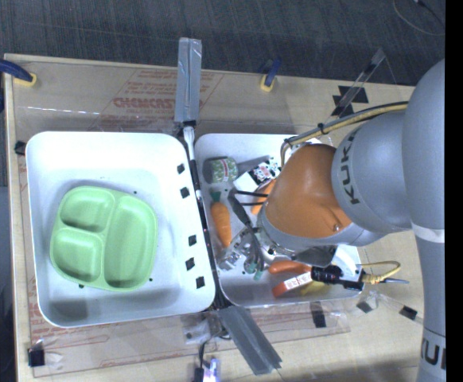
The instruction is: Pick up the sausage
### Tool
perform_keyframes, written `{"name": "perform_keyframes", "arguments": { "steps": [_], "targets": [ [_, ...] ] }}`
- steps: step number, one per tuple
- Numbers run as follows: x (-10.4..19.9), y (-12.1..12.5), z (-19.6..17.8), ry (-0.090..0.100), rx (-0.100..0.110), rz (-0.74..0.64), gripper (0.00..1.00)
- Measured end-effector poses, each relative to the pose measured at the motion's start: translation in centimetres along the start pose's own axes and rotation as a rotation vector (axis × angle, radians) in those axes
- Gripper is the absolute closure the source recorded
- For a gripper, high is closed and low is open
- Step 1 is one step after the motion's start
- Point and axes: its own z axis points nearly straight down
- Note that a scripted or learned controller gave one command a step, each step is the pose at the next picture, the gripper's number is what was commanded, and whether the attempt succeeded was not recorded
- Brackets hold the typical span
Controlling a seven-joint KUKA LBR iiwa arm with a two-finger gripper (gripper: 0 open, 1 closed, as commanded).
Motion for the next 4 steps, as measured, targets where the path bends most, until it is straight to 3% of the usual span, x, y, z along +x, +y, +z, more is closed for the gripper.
{"name": "perform_keyframes", "arguments": {
  "steps": [1, 2, 3, 4],
  "targets": [
    [3.4, 5.1, -10.0, 0.006, -0.008, -0.373, 1.00],
    [0.2, 0.5, -16.4, 0.004, -0.008, -0.506, 1.00],
    [3.8, 4.9, -19.1, 0.001, -0.010, -0.667, 1.00],
    [6.4, 7.4, -9.9, 0.011, -0.007, -0.657, 1.00]
  ]
}}
